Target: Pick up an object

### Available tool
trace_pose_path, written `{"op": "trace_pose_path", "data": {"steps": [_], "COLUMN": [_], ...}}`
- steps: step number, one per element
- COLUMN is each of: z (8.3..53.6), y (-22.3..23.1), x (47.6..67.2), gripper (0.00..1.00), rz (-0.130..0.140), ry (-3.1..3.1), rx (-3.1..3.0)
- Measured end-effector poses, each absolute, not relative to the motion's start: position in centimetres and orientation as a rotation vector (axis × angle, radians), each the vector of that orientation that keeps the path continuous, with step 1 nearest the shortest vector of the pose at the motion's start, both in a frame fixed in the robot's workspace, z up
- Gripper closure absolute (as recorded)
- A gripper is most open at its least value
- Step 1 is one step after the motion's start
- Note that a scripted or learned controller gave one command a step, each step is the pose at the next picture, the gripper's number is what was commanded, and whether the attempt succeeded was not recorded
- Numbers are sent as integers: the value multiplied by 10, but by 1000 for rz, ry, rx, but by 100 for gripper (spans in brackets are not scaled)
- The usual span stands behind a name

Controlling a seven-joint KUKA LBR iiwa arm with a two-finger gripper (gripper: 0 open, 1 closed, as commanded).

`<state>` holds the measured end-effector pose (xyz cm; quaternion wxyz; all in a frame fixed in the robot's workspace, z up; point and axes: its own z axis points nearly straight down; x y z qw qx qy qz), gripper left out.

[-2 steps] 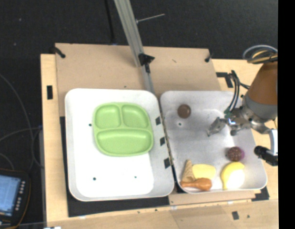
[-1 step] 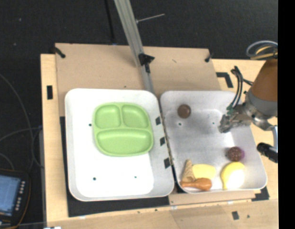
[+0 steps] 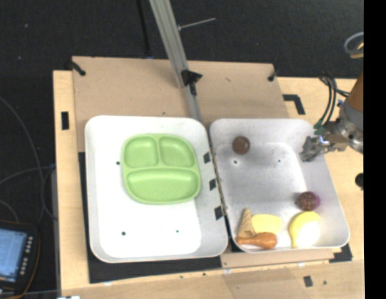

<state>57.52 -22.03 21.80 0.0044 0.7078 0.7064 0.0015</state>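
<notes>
The right bin (image 3: 267, 167) holds several toy foods. A brown ball (image 3: 241, 144) lies near its far left corner. A dark purple ball (image 3: 307, 200) sits by the right wall. Along the near edge lie a yellow-white round piece (image 3: 305, 229), a pale yellow slab (image 3: 266, 223), a tan wedge (image 3: 246, 222) and an orange drumstick-like piece (image 3: 260, 240). My gripper (image 3: 312, 148) hangs over the bin's far right corner, above the floor, with nothing seen between its fingers. It is well apart from every object.
The left bin (image 3: 105, 229) carries a green three-compartment plate (image 3: 161, 169). A slanted metal pole (image 3: 174, 48) rises from between the bins at the back. Cables hang near the arm at the right edge.
</notes>
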Motion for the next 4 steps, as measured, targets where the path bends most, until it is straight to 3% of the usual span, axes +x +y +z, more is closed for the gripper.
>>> {"op": "trace_pose_path", "data": {"steps": [1, 4], "z": [210, 233], "y": [-222, -78], "x": [576, 588], "gripper": [100, 100], "rz": [-1, 6], "ry": [2216, 2229], "rx": [2223, 2211]}}
